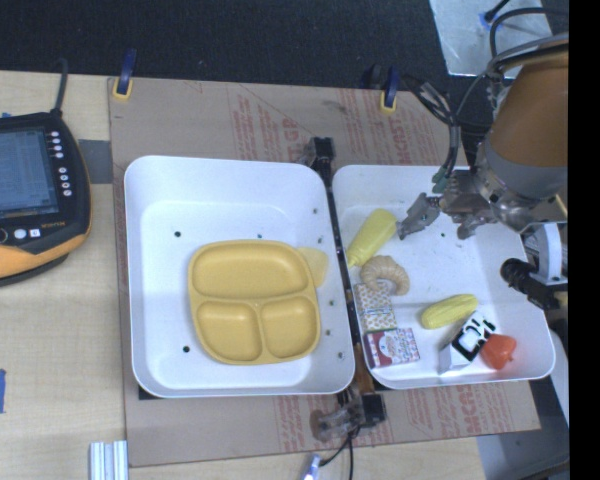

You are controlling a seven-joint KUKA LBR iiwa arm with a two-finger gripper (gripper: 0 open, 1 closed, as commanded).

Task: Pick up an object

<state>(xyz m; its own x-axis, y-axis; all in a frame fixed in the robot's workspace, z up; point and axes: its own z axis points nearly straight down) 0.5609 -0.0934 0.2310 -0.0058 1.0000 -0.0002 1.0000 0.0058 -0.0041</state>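
My gripper (442, 220) hangs over the back of the right bin (420, 180), its two fingers spread apart with nothing between them. Just to its left lies a yellow corn cob (371, 235). Below that sit a tan ridged shell-like toy (385, 273), a small yellow pickle-shaped piece (448, 310), two little printed cards (385, 333), a black and white item (471, 336) and a red piece (499, 350).
The left bin (160, 208) holds a yellow divided plate (253, 300). A teach pendant with a screen (25, 198) lies on the bench at the far left. A clamp (322, 151) sits where the bins meet at the back.
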